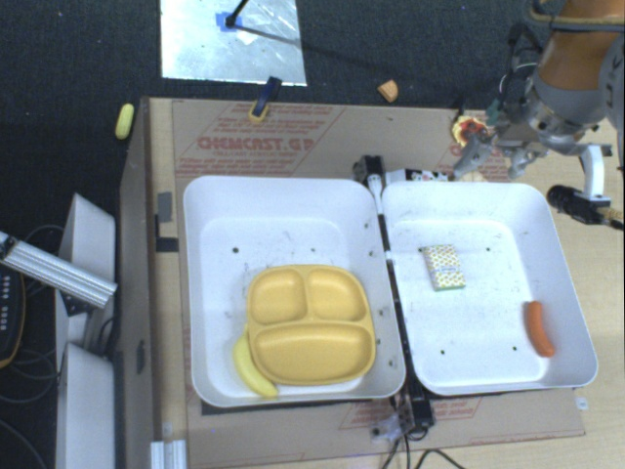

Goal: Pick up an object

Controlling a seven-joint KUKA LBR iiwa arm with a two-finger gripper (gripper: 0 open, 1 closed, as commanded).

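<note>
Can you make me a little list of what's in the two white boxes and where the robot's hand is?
left bin: a yellow divided plate and a banana tucked against the plate's near-left edge
right bin: a small patterned sponge near the middle, an orange hot dog by the right wall
gripper: above the far edge of the right bin, holding nothing that shows
arm: comes in from the upper right
picked up yet: no
</note>
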